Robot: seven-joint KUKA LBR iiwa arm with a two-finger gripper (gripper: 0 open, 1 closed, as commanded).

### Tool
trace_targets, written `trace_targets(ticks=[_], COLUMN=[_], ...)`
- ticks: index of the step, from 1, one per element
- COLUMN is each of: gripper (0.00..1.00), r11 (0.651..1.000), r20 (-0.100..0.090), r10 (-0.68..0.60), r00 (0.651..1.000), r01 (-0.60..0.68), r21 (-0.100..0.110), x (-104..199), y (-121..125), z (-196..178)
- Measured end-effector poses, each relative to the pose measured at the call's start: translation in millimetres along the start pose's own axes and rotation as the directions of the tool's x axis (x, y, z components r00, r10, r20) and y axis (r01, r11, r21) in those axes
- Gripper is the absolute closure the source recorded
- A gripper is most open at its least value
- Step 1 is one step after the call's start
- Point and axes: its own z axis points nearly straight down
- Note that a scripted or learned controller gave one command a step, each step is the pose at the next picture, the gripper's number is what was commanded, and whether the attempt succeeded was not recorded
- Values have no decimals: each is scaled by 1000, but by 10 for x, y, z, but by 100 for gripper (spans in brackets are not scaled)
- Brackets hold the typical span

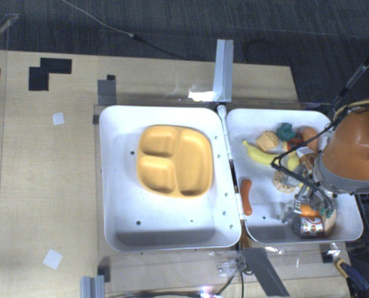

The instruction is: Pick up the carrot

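Orange carrot (309, 211) sits between the gripper (307, 208) fingers, clamped, low in the right bin (258, 231), crowded by a can (311, 227), with a sausage (247, 197), cookie (284, 180) and banana (260, 155) nearby.

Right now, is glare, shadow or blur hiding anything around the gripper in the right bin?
Camera view: the gripper area is cluttered and soft, an orange patch beside it too small to identify. A bright glare patch sits on the bench edge above the bins. The left bin has a shadow along its near wall. The yellow tray is evenly lit and sharp.
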Motion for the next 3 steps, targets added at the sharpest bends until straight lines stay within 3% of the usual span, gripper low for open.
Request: trace_targets(ticks=[1,2,3], gripper=[0,100,100], r11=[984,985,985], r20=[-4,14,5], r10=[178,173,-171], r00=[984,985,985], r01=[-178,-173,171], r21=[1,-4,0], x=[-18,-77,-76], y=[-106,-81,-193], z=[7,-131,-27])
